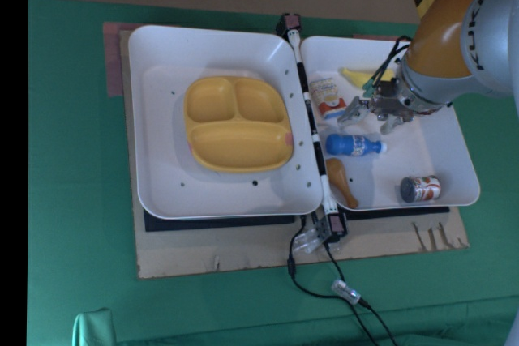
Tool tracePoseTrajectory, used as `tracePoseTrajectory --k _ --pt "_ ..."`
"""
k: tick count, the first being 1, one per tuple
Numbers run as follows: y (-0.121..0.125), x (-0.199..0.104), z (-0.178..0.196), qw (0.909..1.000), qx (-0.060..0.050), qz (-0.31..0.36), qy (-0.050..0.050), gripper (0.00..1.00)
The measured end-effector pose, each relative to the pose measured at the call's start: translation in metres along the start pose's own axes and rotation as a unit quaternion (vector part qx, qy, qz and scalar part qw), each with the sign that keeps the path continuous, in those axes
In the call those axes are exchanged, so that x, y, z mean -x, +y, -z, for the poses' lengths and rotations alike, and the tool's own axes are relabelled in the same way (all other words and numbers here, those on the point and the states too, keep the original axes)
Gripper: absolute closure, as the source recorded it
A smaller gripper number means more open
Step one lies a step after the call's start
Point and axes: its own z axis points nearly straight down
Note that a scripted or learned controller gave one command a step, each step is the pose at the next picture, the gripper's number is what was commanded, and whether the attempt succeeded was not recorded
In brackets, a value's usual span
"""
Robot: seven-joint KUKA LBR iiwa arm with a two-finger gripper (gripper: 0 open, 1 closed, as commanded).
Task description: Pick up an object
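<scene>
While a green-covered counter (73, 174) carries a sheet of brown cardboard (203, 255), two shallow white bins sit side by side on top of it. Largest of all, the grey arm (486, 20) with its orange band reaches in from the right, above the right bin (454, 150). The left bin (162, 182) holds a yellow divided plate (237, 124), lying flat near its middle.

Below the wrist, the claw (369, 111) hangs over the upper middle of the right bin, just right of a small printed carton (328, 97); whether its fingers are spread or closed cannot be told from this angle, and nothing is seen between them.

A blue bottle (353, 145) with a white cap lies on its side just below the claw. A brown drumstick-shaped toy (341, 182) lies near the bin's left wall, below the bottle. A can (420, 189) lies on its side in the lower right corner, well apart from the rest. A yellow banana-like piece (359, 77) shows at the top, partly behind the claw's cables.

Black cables (324, 271) trail from the front of the bins across the counter.
</scene>
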Motion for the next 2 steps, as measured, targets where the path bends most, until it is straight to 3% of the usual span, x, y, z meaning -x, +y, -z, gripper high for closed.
tracePoseTrajectory --k 1,2 --pt "0.0028 0.0021 0.0143 1.0000 0.006 -0.002 -0.002 1.00" --pt "0.0027 0.0020 0.0143 1.0000 0.005 -0.003 -0.001 0.00"
